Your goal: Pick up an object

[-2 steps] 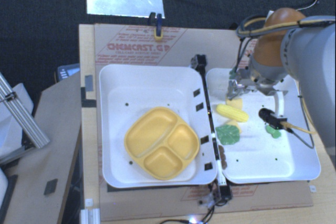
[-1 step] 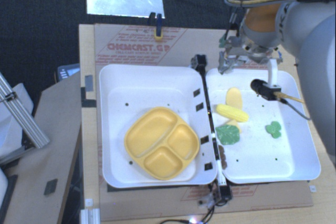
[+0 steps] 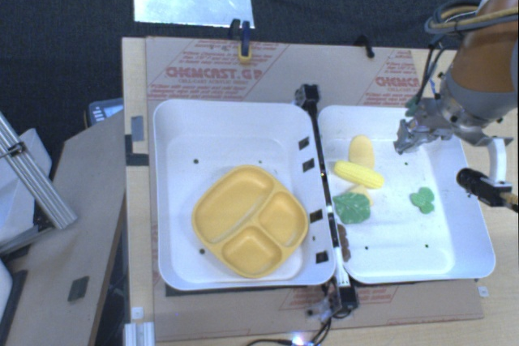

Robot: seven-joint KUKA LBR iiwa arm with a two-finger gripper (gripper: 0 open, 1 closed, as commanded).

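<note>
Corn cob (image 3: 359, 174) lay slantwise near right bin's (image 3: 466, 259) left wall, tip toward front-right, bare floor rightward, tool (image 3: 408, 138) above back edge, opening unclear.

Robotics lab, KUKA arm (image 3: 486, 53) over bench, two white bins (image 3: 174, 174), toy food (image 3: 359, 174)

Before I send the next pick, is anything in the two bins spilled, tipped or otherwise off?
Nothing stands out. The yellow divided tray lies flat in the left bin; the toy corn cob and green pieces sit in the right bin, the hand above it.
</note>
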